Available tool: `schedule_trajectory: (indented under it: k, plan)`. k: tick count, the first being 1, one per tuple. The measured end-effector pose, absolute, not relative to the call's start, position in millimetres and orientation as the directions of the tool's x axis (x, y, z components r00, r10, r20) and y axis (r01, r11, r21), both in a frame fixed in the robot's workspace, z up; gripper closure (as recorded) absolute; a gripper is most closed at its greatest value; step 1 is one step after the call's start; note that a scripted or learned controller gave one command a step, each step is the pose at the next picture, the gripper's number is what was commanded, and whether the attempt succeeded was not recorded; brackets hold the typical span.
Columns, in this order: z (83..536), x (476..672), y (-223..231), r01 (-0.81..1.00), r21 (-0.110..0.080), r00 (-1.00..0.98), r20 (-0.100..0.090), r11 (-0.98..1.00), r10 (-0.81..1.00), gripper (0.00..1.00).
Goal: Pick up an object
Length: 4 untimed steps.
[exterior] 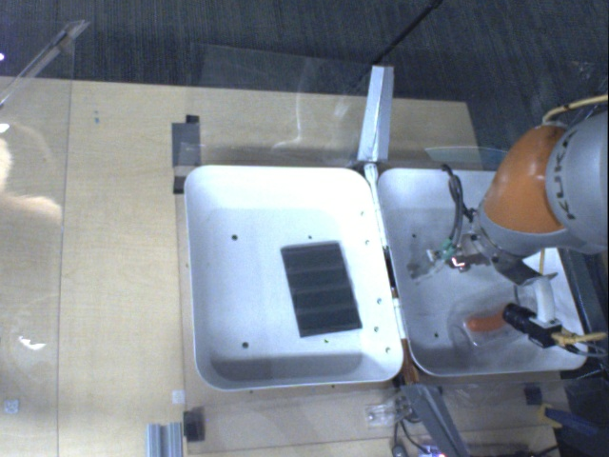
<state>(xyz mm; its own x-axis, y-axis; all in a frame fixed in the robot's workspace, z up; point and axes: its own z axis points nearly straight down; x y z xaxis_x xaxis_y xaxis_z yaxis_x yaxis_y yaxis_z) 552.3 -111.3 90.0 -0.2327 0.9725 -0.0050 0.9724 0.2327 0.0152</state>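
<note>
1. Camera view showed the gripper (455, 255) low over the right bin (419, 208), near its middle, below the grey arm (580, 188) with its orange band. From this slant I could not tell whether it was wide or narrow, and nothing could be seen held in it.
2. Near the gripper, toward the front of the same bin, lay a small orange-red thing (485, 322). It looked partly covered by something clear, though it was too blurred to be sure. It appeared apart from the gripper, not touching it.
3. Across the shared wall, the left bin (219, 255) held a dark ribbed slab (322, 288). It lay flat near the middle, slightly skewed to the bin's sides and well apart from the gripper.
4. Both bins sat side by side on the pale wooden bench (114, 255).
5. As a judgement, the pick was not yet done, since both things rested on the bin floors and neither was raised. The gripper seemed placed for a try in the right bin, with the orange-red thing the likelier target. What was left was to close on one thing and lift it clear of the bin.
</note>
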Motion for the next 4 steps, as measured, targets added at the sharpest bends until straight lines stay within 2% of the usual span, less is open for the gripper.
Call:
schedule_trajectory:
  k: [1,2,3,4]
  plan:
    - [119.0,510.9,-123.5,0.999,0.005,-0.04,-0.001,0.04,0.999,0.0]
    - [89.9,491.9,-157.4,0.983,0.013,-0.185,-0.002,0.185,0.983,0.0]
    - [90.0,544.8,-108.2,0.986,0.017,-0.167,-0.003,0.167,0.986,0.0]
    - [102.4,547.2,-107.2,0.985,0.023,-0.172,-0.005,0.172,0.985,1.0]
